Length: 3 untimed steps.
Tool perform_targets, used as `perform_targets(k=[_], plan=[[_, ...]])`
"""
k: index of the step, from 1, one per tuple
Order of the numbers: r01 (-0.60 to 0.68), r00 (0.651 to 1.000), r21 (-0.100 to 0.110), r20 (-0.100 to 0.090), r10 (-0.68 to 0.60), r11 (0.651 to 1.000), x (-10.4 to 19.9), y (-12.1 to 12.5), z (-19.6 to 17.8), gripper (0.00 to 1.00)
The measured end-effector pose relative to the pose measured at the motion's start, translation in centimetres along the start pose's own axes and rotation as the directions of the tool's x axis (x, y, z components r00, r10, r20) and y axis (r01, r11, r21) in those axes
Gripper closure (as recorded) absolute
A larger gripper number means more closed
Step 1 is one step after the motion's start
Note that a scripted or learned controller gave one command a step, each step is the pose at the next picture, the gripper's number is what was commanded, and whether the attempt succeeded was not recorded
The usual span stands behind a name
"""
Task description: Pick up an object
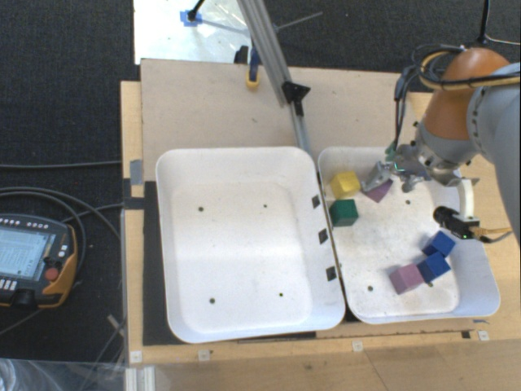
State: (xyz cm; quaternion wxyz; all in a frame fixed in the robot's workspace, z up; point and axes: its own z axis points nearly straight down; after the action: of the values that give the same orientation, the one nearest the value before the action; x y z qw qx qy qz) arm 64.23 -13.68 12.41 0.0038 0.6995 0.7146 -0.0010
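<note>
camera view:
arm: grey w/ orange band, comes in from the right side of the pic, reaching down into the right bin (pixel 488 300).
gripper (pixel 389 174): upper part of the right bin, low down, right by a small purple block (pixel 378 191). Can't tell how far open it is, or if it has hold of anything.
purple block: tipped a bit, partly under the gripper, just right of the yellow block (pixel 344 184).
other blocks: green block (pixel 344 212) just below the yellow one, near the bin's left wall. 2 blue blocks (pixel 437 255) and another purple block (pixel 405 278) sit close together, lower right of the bin.
how it handles: I think the blocks are light, hard, not breakable. Flat sides, so squeeze across 2 opposite faces, near the middle. Tipped block could slip or roll away.
surface: bin floor is smooth white, looks slick, so blocks may slide if bumped.
left bin (pixel 244 243): middle of the pic, touching the right bin.
room: tabletop (pixel 212 104) is plain board; dark floor around it. A hand controller (pixel 32 259) lies at the left edge. A metal pole (pixel 264 35) leans in from the top.
</note>
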Motion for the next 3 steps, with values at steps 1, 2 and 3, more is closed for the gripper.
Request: perform_targets(k=[1, 2, 3], plan=[[-0.012, 1.000, -0.009, -0.004, 0.012, 1.000, 5.7, 3.7, 3.0, 0.00], [-0.020, 1.000, 0.000, -0.003, 0.020, 1.000, 5.4, 1.6, 3.2, 0.00], [-0.018, 1.000, -0.004, -0.003, 0.018, 1.000, 5.4, 1.8, 2.0, 1.00]])
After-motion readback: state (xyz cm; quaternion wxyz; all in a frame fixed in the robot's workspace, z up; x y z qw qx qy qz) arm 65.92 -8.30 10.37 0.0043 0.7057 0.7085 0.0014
